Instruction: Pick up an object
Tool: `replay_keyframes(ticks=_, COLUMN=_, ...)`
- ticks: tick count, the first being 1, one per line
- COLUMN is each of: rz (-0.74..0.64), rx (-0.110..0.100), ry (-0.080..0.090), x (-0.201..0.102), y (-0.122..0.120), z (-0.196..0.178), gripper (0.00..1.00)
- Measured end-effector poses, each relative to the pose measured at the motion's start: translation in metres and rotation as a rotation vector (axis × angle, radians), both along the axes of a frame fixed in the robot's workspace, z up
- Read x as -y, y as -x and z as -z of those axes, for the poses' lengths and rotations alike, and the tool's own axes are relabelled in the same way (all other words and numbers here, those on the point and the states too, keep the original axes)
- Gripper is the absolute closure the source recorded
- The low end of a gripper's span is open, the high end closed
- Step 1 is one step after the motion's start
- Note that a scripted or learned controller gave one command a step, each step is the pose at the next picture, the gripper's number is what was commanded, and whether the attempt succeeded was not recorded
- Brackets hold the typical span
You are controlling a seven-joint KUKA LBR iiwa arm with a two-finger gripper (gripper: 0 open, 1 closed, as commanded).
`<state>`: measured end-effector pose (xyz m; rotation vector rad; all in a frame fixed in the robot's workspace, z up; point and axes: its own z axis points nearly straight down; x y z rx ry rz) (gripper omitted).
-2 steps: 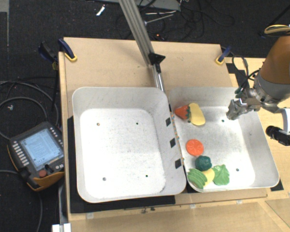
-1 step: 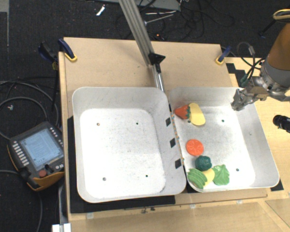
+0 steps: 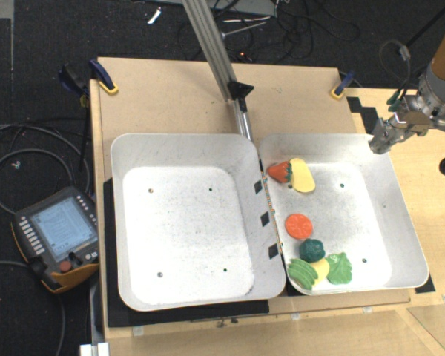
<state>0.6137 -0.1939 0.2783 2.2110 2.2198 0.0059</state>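
Two shallow white bins sit side by side on a tan wooden bench (image 3: 178,99), both with rounded corners and a speckled, scuffed-looking floor. The left white bin (image 3: 133,154) has nothing but the speckles and a few small dark dots on its floor. All the objects are in the right white bin (image 3: 371,199), bunched along its left side.

I count about seven small toy pieces, soft and matte-looking, maybe foam or rubber. Up top there's a red strawberry-shaped piece (image 3: 279,171) touching a pale yellow lumpy piece (image 3: 302,176). Below those, apart from them, an orange round disc-like piece (image 3: 298,225). Just under that a dark teal knobbly ball (image 3: 311,250), then at the bin's lower edge a cluster: a ribbed green leafy piece (image 3: 302,274), a small yellow chunk (image 3: 321,268) and a light green bumpy piece (image 3: 340,268), all touching or nearly so.

The grey two-finger gripper (image 3: 378,141) hangs over the right bin's upper right corner, well apart from all the toys. Can't tell how its fingers are set from this angle, and I see nothing in it.

Around the bench: dark carpet-like floor, loose black cables, a slanted metal pole (image 3: 208,35), yellow-tipped clamps (image 3: 104,80) at the bench's back corners, and a grey-and-orange teach pendant with a screen (image 3: 55,232) on the floor to the left.
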Motion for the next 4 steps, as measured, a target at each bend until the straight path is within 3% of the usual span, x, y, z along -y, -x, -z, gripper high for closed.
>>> replay_keyframes(ticks=1, rz=0.0, rx=-0.005, ry=-0.002, x=0.0, y=-0.001, z=-0.021, gripper=1.0)
replay_keyframes(ticks=4, rz=-0.004, rx=-0.01, ry=-0.005, x=-0.167, y=0.019, z=0.006, gripper=1.0)
